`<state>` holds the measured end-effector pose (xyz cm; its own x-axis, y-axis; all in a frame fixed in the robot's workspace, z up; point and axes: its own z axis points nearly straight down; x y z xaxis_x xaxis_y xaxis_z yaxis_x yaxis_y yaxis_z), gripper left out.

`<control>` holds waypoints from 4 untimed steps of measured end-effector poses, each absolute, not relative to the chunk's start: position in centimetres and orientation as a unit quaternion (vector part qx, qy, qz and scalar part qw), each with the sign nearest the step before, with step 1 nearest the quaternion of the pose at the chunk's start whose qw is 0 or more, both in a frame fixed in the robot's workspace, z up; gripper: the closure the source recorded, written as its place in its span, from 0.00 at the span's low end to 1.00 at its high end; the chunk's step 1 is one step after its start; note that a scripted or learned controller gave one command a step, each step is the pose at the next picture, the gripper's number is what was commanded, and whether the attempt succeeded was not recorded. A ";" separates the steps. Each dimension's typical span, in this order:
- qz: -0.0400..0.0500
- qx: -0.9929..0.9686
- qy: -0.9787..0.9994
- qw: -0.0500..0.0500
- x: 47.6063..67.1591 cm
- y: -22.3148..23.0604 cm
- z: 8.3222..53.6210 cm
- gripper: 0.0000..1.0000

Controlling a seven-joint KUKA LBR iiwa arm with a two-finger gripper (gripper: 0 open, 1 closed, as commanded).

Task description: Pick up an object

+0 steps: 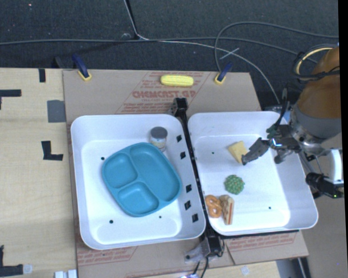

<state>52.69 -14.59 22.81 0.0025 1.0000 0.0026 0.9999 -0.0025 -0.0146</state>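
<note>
arm enters from right | gripper low, fingers spread apart

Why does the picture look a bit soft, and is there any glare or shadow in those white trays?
Camera view: soft throughout, small items like the green ball lack fine detail; even overhead light, only faint shadows beside the blue tray; the right bin looks bright and washed; the gripper is dark and slightly blurred.

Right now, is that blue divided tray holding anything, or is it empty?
Empty. The blue tray lies flat in the left bin, and all three of its compartments show only bare blue. The small jar stands beside it, not in it.
</note>
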 end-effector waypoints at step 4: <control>0.001 -0.707 -0.707 0.000 52.5 -14.2 8.3 0.00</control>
